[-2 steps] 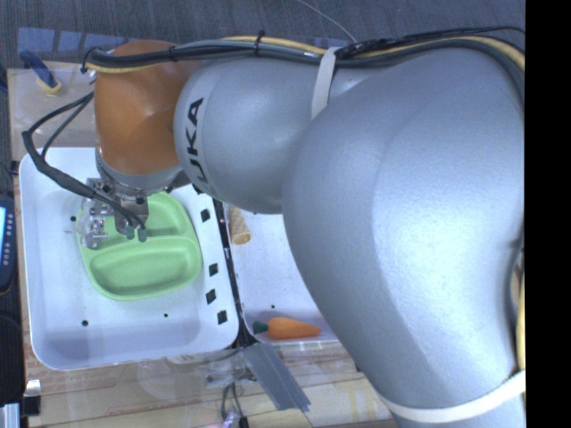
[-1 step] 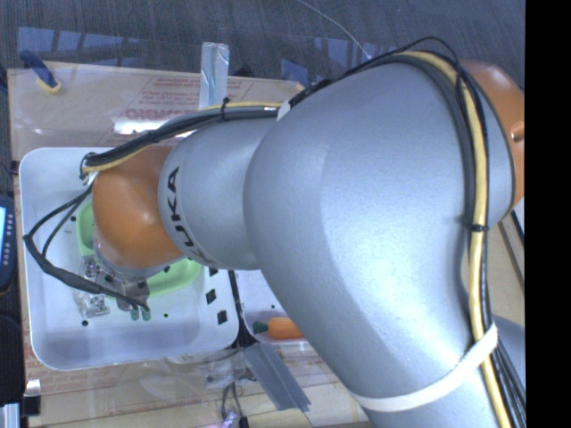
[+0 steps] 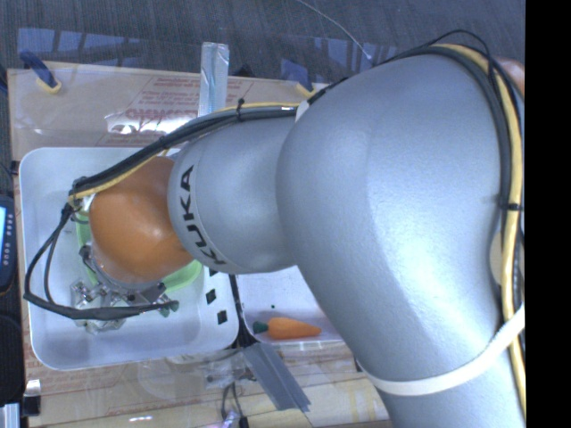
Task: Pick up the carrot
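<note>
The orange carrot (image 3: 287, 329) with a green top lies in the right bin near its front left corner, beside the divider. The grey arm reaches across from the right, and its orange band hangs over the left bin (image 3: 45, 239). My gripper (image 3: 111, 306) is low in the left bin, near its front, well left of the carrot. Part of a green object (image 3: 187, 277) peeks out under the wrist.
The big grey arm body covers most of the right bin (image 3: 277, 297) and the right half of the view. Black cables loop beside the wrist over the left bin. A cardboard sheet (image 3: 134, 105) with a tape strip lies behind the bins.
</note>
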`<state>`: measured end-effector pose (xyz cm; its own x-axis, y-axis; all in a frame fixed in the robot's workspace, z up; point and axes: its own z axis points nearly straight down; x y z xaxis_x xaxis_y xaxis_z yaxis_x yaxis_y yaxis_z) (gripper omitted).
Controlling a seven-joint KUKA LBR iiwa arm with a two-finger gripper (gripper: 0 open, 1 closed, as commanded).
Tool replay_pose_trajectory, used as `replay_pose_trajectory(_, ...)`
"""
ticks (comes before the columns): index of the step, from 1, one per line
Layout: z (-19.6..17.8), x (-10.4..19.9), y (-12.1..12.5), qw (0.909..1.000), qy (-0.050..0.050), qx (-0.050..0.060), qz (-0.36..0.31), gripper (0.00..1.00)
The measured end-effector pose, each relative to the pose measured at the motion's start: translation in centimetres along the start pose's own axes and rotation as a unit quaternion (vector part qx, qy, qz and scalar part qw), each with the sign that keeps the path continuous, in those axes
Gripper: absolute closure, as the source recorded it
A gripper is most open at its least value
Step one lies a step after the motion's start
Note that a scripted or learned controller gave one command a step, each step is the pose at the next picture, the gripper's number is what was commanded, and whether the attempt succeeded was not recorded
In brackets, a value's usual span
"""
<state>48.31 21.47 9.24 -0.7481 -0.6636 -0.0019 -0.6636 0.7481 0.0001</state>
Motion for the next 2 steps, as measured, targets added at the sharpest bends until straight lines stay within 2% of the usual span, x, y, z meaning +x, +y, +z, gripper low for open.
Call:
replay_pose_trajectory(1,-12.88,-0.66,-1.95,0.9966,-0.005,0.003,-0.083,1.0)
replay_pose_trajectory(2,-13.61,-0.74,-1.81,0.9964,-0.003,0.002,-0.084,1.0)
